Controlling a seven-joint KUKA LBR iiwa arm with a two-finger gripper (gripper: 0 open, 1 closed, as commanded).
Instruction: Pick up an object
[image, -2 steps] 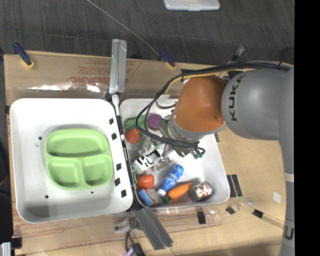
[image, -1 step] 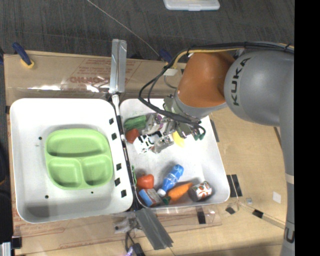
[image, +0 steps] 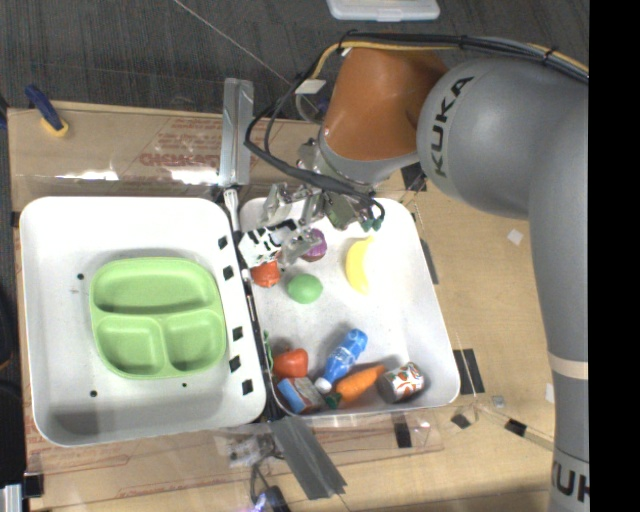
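gripper (image: 290, 222) low at right white bin's (image: 432, 300) far-left corner | finger state: cannot tell | nearest: small purple round toy (image: 316, 245), possibly touching | advice: centre over it before closing

Wood bench (image: 500, 300) (taped), dark floor (image: 120, 50).

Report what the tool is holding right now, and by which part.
Cannot be told. The tool sits low at the right bin's upper left corner, over a black-and-white item and beside a purple one.

I see a green three-compartment plastic tray (image: 157, 316) in the left shallow white bin (image: 40, 300), a blue-and-yellow clip (image: 46, 110) at ten o'clock on the bench.
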